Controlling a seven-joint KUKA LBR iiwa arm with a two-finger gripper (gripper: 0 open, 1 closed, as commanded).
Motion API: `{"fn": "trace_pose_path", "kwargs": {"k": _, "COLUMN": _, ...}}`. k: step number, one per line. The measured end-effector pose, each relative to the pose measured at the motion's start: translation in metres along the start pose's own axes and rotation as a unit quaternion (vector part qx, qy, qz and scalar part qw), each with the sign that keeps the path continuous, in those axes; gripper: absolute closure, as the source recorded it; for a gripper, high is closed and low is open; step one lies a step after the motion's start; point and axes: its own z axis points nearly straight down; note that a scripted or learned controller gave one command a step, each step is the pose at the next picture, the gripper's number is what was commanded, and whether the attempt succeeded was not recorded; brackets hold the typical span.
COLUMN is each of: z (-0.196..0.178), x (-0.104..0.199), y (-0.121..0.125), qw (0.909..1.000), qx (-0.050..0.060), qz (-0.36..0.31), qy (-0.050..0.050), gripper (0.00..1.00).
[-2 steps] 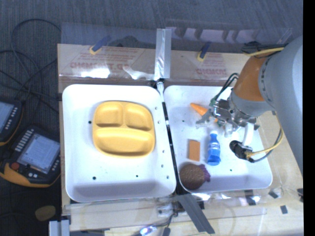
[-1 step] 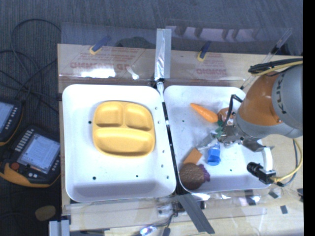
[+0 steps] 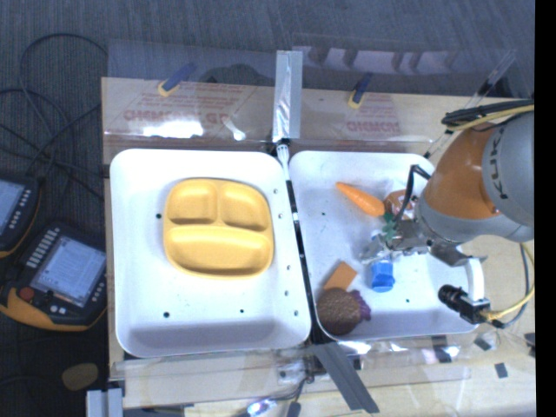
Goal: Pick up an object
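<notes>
In the right bin I have the gripper low near the middle, just above one blue block; I cannot tell how its fingers stand. Around it I count one carrot toward the far wall, one orange wedge and one brown-and-purple lump at the near-left corner by the divider. Bare floor lies along the bin's near wall on the right. The left bin holds one yellow divided tray, white margin all around it.
</notes>
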Motion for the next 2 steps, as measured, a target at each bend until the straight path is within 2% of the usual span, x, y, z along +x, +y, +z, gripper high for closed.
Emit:
{"fn": "trace_pose_path", "kwargs": {"k": 1, "z": 0.006, "x": -0.009, "y": 0.036, "qw": 0.9811, "qx": 0.004, "qz": -0.193, "qy": 0.0, "gripper": 1.0}}
{"fn": "trace_pose_path", "kwargs": {"k": 2, "z": -0.094, "x": 0.089, "y": 0.078, "qw": 0.9765, "qx": 0.006, "qz": -0.215, "qy": 0.002, "gripper": 1.0}}
